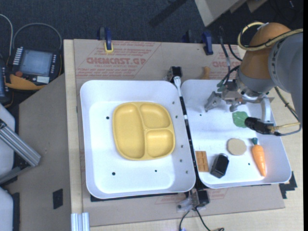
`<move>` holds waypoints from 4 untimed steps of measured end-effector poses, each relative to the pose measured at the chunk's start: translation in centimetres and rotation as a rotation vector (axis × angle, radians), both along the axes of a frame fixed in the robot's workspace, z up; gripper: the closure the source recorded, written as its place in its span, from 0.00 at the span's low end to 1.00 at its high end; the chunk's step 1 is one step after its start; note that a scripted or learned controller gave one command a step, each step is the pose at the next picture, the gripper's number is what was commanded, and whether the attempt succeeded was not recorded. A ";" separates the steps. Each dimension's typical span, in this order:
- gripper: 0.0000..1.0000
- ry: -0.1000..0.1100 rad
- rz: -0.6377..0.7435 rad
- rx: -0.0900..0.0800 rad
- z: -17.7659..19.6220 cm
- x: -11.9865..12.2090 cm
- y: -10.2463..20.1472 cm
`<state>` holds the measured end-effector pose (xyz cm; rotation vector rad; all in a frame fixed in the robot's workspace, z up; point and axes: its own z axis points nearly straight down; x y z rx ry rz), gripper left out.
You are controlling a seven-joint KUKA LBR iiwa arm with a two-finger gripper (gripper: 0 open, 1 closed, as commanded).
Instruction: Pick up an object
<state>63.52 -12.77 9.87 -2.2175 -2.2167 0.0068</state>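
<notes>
gripper (223, 100) over right bin (207, 129), fingers spread wide, holding nothing. green piece (239, 118) just beside it; round biscuit (236, 147), carrot (259, 159), black block (220, 165) nearer the front. yellow tray (143, 129) in left bin (96, 143).

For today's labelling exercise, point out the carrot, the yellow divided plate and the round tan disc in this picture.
carrot (259, 160), camera view, middle of its orange body.
yellow divided plate (127, 151), camera view, outer rim at its lower left.
round tan disc (237, 147), camera view, centre of its flat top.
</notes>
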 end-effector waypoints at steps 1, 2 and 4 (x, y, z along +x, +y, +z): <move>1.00 -0.008 0.000 -0.002 1.5 0.2 0.0; 1.00 -0.013 0.002 -0.003 6.0 0.2 0.5; 1.00 -0.016 0.002 -0.003 16.9 0.8 0.9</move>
